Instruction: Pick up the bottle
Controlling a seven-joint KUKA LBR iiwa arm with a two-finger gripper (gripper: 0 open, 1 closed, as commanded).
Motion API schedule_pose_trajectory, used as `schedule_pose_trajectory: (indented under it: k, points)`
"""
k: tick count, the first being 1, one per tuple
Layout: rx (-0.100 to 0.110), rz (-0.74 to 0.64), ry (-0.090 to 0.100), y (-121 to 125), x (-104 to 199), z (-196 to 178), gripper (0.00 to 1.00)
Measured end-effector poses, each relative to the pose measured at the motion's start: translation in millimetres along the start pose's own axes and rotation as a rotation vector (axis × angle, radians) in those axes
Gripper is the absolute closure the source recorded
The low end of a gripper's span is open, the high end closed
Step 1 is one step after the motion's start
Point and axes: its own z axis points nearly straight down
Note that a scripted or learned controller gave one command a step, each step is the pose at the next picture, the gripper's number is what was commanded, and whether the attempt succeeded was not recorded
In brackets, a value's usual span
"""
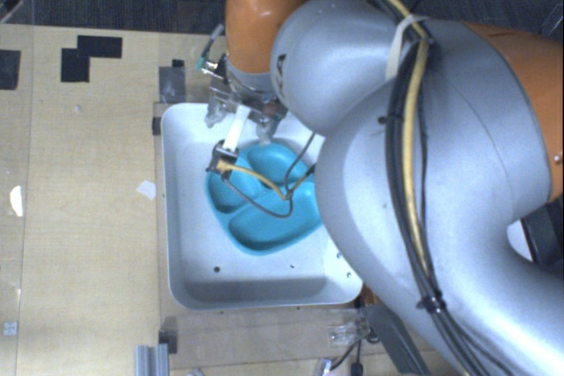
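No bottle can be made out anywhere. What lies in the white bin (189, 277) is a blue, lobed, dish-like object (264, 207), sitting toward the bin's far right side. Just above its far-left edge hangs the gripper (240, 132), low in the bin. Whether its fingers are apart or closed I cannot tell, and nothing is visibly held. The grey arm (423, 172) sweeps in from the right, covering much of the bin's right side. By my reckoning, the grasp is not yet made; closing and lifting remain.
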Motion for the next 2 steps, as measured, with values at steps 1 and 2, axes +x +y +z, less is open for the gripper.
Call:
schedule_pose_trajectory:
  k: [1,2]
  points:
    - [0.0,-0.001,0.0,0.0,0.0,0.1,0.0]
    - [0.0,-0.001,0.0,0.0,0.0,0.1,0.0]
